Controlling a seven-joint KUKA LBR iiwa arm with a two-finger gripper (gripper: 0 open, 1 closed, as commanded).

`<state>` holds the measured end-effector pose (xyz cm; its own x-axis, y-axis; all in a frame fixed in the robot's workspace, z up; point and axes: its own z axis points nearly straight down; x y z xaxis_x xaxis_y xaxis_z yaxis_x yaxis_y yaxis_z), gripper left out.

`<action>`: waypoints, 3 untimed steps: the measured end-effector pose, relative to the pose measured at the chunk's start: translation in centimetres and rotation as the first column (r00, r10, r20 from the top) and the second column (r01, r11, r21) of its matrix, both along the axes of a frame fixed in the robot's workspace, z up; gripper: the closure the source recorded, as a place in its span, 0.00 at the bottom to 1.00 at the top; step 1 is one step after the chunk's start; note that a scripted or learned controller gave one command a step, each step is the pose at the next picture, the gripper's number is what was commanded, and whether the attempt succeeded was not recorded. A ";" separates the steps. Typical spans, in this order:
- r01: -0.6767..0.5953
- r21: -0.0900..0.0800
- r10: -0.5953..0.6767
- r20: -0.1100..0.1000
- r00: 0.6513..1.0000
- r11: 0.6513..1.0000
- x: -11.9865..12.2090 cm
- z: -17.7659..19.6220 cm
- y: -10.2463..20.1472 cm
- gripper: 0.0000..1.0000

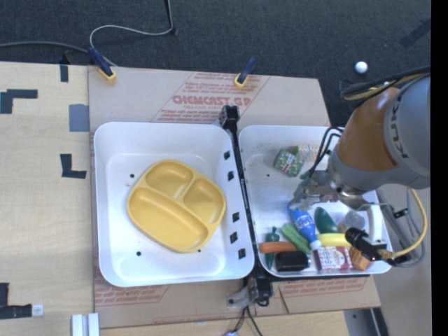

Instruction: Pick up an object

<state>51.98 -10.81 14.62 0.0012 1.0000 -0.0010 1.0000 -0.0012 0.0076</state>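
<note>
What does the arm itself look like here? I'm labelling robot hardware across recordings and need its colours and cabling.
The arm is a thick rounded body, grey on the outer side with a broad orange band above the wrist. Thin dark cables loop beside it, and a yellowish cable curves along its lower right. The tool is a small dark grey metal piece at its tip, above the right bin.

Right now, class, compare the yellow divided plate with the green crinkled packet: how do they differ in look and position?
The yellow divided plate lies alone in the left bin; the green crinkled packet lies in the right bin, near its far wall. The plate is much larger than the packet. The plate is smooth, rigid-looking and one colour; the packet is crumpled and mottled. Both lie flat, untouched by the tool.
</note>
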 end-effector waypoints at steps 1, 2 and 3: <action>0.000 0.000 0.000 0.000 1.000 1.000 0.0 0.0 0.0 0.00; -0.001 0.002 0.001 -0.008 1.000 1.000 -2.4 -6.1 -1.6 0.00; -0.001 -0.001 0.001 -0.004 1.000 1.000 -2.3 -5.1 -1.6 1.00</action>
